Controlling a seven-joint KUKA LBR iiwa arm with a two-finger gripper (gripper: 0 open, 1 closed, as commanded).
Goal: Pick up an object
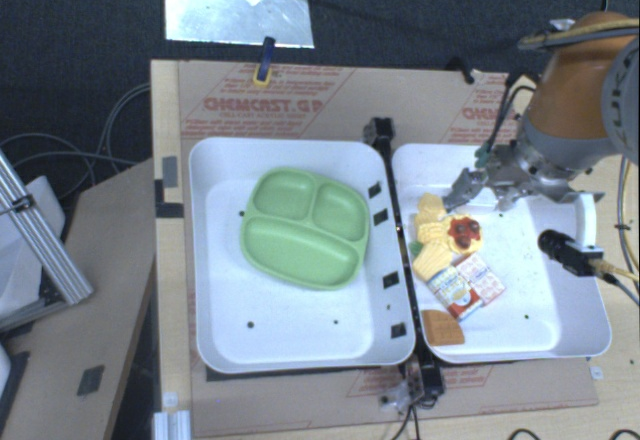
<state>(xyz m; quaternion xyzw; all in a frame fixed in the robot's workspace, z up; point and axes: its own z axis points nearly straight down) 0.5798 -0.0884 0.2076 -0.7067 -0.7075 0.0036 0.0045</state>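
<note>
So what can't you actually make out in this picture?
- Gripper: small and blurred in the camera view, so its fingers' state is unclear.
- Arm: cut off by the right edge.
- Cartons in the right bin: print too small to read.
- Yellow food pieces: piled beside a red item; exact kinds unclear.

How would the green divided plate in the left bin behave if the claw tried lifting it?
The green divided plate looks like rigid moulded plastic, so probably stiff and light. It lies flat and wide with a low rim, so likely hard to pinch except at an edge. Its smooth surface may slip and slide on the left bin.
</note>
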